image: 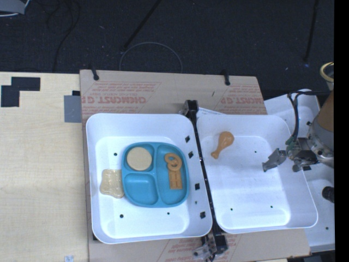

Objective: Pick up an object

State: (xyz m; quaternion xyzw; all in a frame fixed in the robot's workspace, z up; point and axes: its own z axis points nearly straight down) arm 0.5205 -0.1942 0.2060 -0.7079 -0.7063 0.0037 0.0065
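Red printing on cardboard sheet (163, 94), upside down, unreadable.

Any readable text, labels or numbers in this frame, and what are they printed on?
Red print on the cardboard sheet behind the bins: upside down and too blurred to read with confidence.
More red print on the cardboard's front edge: too small to read.
No text on the bins, tray or toys.

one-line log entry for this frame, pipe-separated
phase: approach | gripper: over right bin, right side | nearest: drumstick, right bin, untouched | left bin: blue tray, cracker
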